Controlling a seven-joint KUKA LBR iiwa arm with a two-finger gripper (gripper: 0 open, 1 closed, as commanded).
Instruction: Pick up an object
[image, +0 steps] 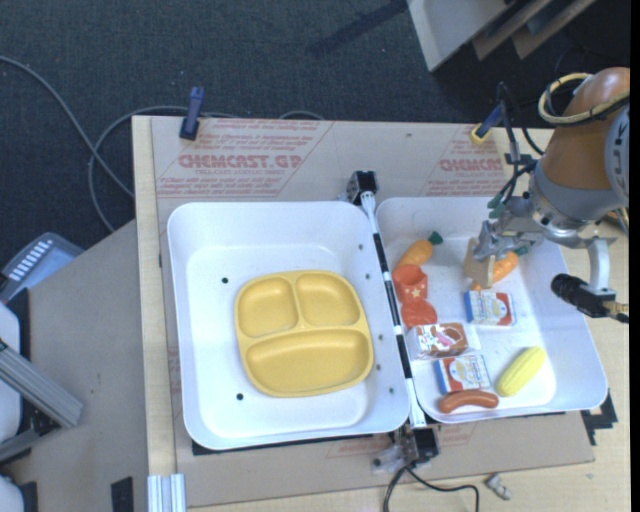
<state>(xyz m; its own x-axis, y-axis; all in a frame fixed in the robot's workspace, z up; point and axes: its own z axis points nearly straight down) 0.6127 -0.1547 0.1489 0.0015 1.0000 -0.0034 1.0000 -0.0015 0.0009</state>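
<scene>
Grey two-finger gripper (492, 262) low in right white bin (590, 350), far side, fingers pinching small orange carrot-like toy (505, 266). You lift straight up, slowly; watch nearby white-blue carton (489, 307).

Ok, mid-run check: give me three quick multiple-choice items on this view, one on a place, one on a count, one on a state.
1. Where is the yellow tray?
A. left bin
B. right bin
C. on the bench outside the bins

2. How many compartments does the tray have?
A. two
B. three
C. five

3. How does the corn cob lie?
A. in the tray
B. on the right bin's floor, apart from the gripper
C. between the fingers

Key: 1 A, it sits in the left bin. 2 B, two small above one wide. 3 B, the gripper is over the bin's upper part, near an orange item.
</scene>
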